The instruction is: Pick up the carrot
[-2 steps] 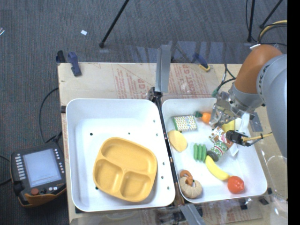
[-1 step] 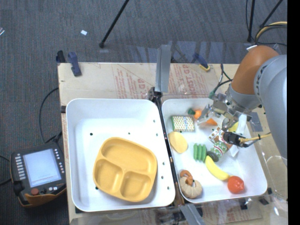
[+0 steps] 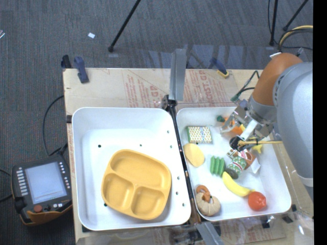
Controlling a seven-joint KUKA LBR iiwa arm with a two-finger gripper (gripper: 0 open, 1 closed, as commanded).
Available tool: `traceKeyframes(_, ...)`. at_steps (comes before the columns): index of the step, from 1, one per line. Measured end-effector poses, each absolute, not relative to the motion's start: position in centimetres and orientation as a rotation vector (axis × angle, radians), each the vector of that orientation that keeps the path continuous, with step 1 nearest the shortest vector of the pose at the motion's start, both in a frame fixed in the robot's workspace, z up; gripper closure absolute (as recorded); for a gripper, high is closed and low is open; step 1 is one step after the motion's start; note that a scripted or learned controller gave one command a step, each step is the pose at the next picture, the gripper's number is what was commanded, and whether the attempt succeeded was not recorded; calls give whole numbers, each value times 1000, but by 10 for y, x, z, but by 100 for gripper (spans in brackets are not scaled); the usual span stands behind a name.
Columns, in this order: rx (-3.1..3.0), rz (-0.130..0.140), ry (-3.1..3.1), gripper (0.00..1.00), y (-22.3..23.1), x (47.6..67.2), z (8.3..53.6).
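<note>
Two white bins sit on a bench; my gripper [image 3: 239, 131] hovers in the right bin [image 3: 271, 188] over the carrot [image 3: 236, 128]; grip state unclear.

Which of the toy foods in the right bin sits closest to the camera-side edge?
The brown pretzel-like bun, at the bin's near left corner. The tomato and banana lie slightly farther back.

Two shallow white bins [image 3: 82, 137] hold one yellow divided plastic tray [image 3: 136, 184], one yellow toy banana [image 3: 236, 186] and one red toy tomato [image 3: 257, 201].
</note>
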State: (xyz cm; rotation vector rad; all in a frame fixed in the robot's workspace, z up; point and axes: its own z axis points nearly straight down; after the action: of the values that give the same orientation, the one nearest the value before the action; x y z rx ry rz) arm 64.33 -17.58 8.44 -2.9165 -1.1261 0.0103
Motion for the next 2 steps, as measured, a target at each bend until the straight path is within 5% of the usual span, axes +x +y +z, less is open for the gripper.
traceKeyframes(1, -2917, 11, -1138, 100, -176, 644, 95)
traceKeyframes(2, -2899, 26, -1132, 0, -171, 642, 94)
